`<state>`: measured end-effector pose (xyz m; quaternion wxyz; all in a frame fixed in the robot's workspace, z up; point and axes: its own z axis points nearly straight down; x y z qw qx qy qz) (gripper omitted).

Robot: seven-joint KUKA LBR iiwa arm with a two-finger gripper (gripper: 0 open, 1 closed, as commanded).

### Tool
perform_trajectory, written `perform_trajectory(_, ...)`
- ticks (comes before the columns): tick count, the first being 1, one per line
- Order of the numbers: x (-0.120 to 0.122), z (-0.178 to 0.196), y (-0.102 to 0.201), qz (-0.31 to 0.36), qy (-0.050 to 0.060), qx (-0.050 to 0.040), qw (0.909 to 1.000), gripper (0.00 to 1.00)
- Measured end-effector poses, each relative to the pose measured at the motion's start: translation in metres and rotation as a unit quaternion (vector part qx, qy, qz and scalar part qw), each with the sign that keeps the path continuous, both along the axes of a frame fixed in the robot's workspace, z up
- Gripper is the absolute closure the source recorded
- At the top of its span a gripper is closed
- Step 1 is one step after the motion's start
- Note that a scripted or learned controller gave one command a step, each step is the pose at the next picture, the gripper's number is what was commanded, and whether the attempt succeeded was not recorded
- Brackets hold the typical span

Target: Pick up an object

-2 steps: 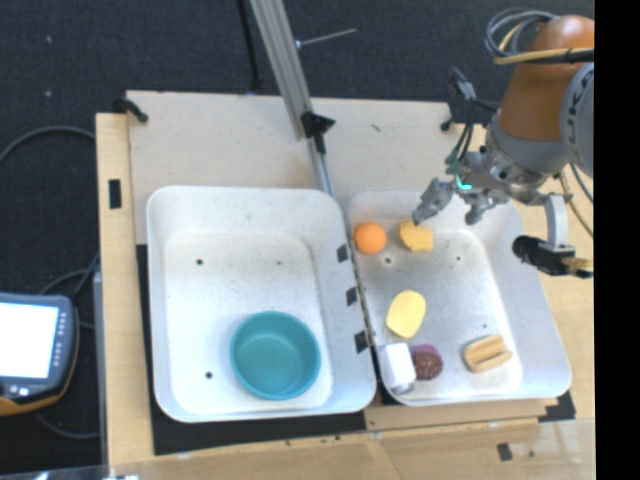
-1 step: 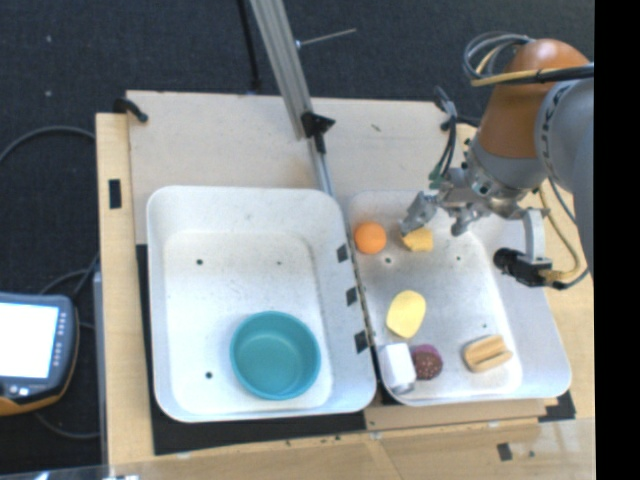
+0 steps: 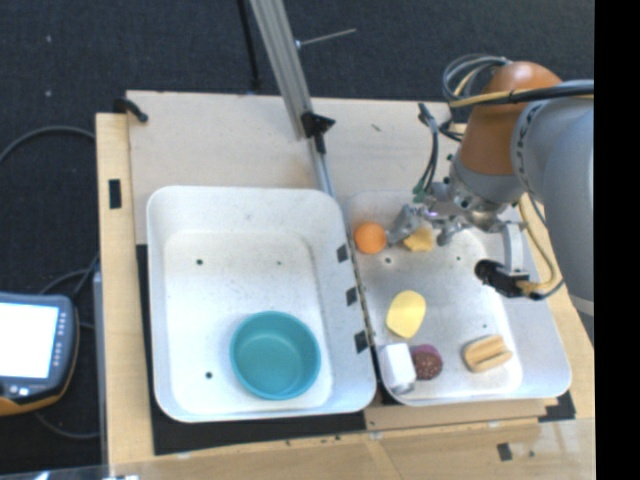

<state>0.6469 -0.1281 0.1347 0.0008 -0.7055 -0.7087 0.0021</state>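
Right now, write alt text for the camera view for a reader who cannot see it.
A grey robot arm with an orange band reaches in from the right, its end effector low over a yellow object at the far end of the right bin. That bin also holds an orange ball, a yellow piece, a white item, a dark red ball and a tan block; the left bin holds a teal bowl.

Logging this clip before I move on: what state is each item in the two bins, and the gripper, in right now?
Teal bowl: upright, in the left bin.
Orange ball: resting at the right bin's far left corner.
Yellow piece: right at the gripper; whether it is gripped cannot be told.
Pale yellow object: lying flat, mid-bin.
White object: beside the dark red object.
Tan block: lying alone.
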Motion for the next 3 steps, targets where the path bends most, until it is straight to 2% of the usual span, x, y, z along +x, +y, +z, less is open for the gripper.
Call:
perform_trajectory(1,-0.001,-0.034,-0.006,-0.003,-0.002,-0.0044,1.0,0.0)
perform_trajectory(2,0.001,-0.021,-0.007,-0.003,-0.005,-0.0048,1.0,1.0)
perform_trajectory(3,0.003,0.044,-0.011,-0.002,-0.006,0.0001,1.0,1.0)
